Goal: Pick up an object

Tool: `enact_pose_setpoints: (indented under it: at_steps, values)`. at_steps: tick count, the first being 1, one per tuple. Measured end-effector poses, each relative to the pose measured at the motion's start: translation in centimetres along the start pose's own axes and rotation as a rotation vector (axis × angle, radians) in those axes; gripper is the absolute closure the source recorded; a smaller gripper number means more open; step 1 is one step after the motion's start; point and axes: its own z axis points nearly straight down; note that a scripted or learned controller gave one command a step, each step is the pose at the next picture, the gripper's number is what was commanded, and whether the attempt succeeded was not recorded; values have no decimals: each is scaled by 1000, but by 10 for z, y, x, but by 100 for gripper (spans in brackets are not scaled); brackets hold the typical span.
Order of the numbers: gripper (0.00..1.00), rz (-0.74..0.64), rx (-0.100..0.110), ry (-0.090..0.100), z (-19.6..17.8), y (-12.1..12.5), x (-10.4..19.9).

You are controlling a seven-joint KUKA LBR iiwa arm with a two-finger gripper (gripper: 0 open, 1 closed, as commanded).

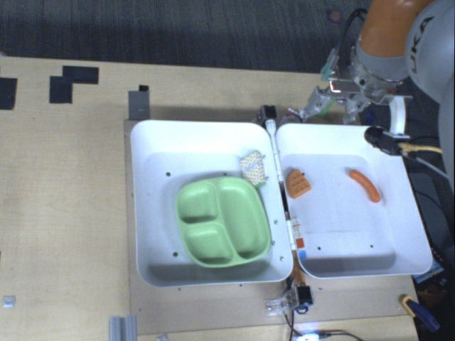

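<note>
Nearest the camera, a few loose connectors and wires (pixel 295 302) sit on the wooden bench (pixel 64 212) just below the seam between the two bins. Beyond them the left bin (pixel 149 261) holds a green divided tray (pixel 223 221), three compartments, lying flat and turned a little, its lower edge close to the bin's near wall. Just past the tray's far right corner a small pale patterned piece (pixel 252 167), perhaps cloth or a wrapper, rests against the wall shared with the other bin.

Across that wall, the right bin (pixel 355 261) carries two things well apart. An orange-brown waffle-like toy (pixel 298 184) lies near its left wall, close to the divider. An orange sausage (pixel 364 185) lies toward the right side, set at a slant on bare white floor, touching nothing else.

Farther back, above the far rim of the right bin, the gripper (pixel 334 105) hangs outside the bin, well apart from both objects and with nothing between its fingers. They look spread apart. Behind it rises the grey arm with its orange band (pixel 398 9). Black tape marks (pixel 71 82) dot the far left of the bench.
</note>
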Motion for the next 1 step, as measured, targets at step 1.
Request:
enact_pose_setpoints:
  at_steps: [1]
  values:
    - [0,0,0,0,0,0,0]
